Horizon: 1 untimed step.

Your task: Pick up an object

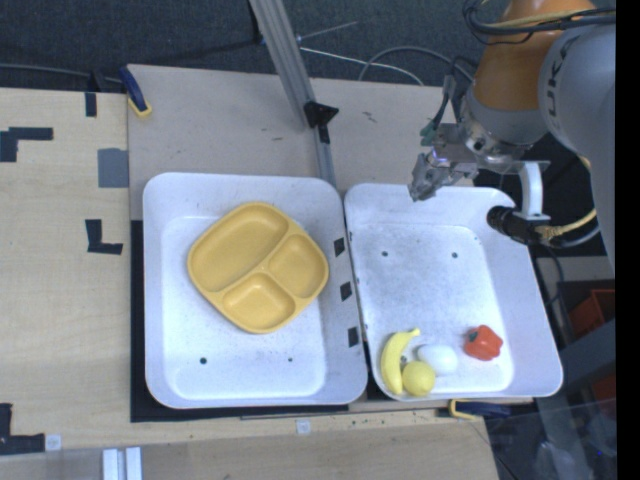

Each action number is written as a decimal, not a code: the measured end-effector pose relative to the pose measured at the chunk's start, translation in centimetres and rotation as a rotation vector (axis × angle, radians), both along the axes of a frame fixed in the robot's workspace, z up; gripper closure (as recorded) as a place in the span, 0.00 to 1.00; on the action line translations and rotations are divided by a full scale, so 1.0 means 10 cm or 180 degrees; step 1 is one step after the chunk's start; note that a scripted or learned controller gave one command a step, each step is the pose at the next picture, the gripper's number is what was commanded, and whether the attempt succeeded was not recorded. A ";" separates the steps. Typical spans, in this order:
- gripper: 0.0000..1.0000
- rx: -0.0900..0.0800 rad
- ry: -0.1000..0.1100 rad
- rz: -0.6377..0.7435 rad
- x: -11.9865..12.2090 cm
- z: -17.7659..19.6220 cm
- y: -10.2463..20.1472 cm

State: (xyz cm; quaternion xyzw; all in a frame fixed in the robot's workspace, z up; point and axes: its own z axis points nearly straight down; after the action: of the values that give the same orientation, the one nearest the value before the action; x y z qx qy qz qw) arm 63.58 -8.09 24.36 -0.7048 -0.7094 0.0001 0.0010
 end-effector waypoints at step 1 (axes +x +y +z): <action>1.00 -0.0001 0.0001 -0.0001 0.09 -0.08 0.48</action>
State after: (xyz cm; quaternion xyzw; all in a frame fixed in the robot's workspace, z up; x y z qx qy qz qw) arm 64.44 -3.33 23.54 -0.7049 -0.7093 0.0004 0.0010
